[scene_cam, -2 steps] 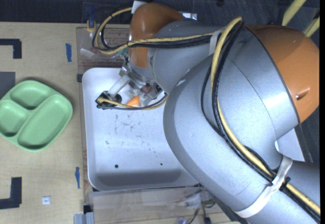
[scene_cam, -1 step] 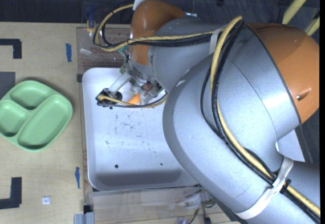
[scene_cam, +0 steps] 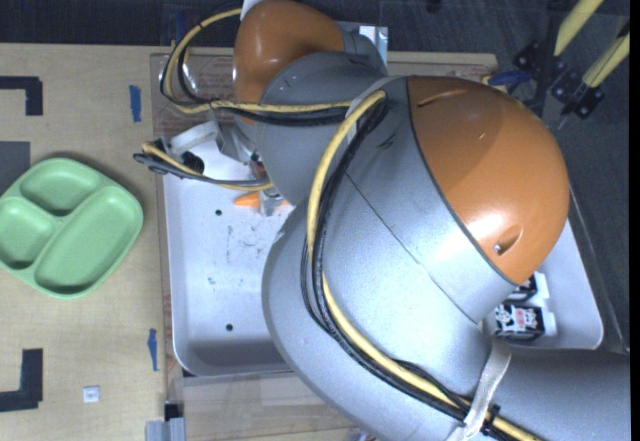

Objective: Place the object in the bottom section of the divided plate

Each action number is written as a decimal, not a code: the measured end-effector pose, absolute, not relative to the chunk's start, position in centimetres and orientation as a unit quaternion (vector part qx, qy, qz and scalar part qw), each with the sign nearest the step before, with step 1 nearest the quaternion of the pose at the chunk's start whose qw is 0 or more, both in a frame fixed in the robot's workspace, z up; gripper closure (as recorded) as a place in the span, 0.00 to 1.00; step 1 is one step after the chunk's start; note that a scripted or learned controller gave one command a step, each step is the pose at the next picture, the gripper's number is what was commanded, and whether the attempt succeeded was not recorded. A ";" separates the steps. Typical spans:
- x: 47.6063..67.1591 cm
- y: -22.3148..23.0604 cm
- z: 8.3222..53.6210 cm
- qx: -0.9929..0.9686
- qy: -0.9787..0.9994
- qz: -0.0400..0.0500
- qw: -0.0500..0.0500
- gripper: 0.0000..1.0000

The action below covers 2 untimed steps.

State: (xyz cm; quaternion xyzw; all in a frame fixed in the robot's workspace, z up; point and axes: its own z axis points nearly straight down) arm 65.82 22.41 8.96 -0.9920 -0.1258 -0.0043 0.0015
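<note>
A light green divided plate (scene_cam: 68,226) lies on the wooden bench at the left, outside the bins. It has one long section on its lower right side and two smaller ones on its upper left side. The grey arm with its orange bands covers most of the white bin (scene_cam: 205,324). My gripper (scene_cam: 222,151) is low over the bin's upper left corner, mostly hidden under the wrist. A small orange object (scene_cam: 250,197) shows just below the wrist, against the bin floor. Whether the gripper holds it I cannot tell.
Yellow and black cables (scene_cam: 185,69) loop round the wrist above the bin's far edge. A small black-and-white item (scene_cam: 520,319) lies by the bin's right side. Blue tape marks (scene_cam: 135,101) and black corner marks (scene_cam: 25,94) sit on the wood around the plate.
</note>
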 end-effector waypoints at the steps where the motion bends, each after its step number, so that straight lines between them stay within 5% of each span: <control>1: 65.9 22.4 10.0 -0.992 -0.124 -0.005 0.003 1.00; 2: 58.9 22.6 16.8 -0.992 -0.125 0.001 0.001 1.00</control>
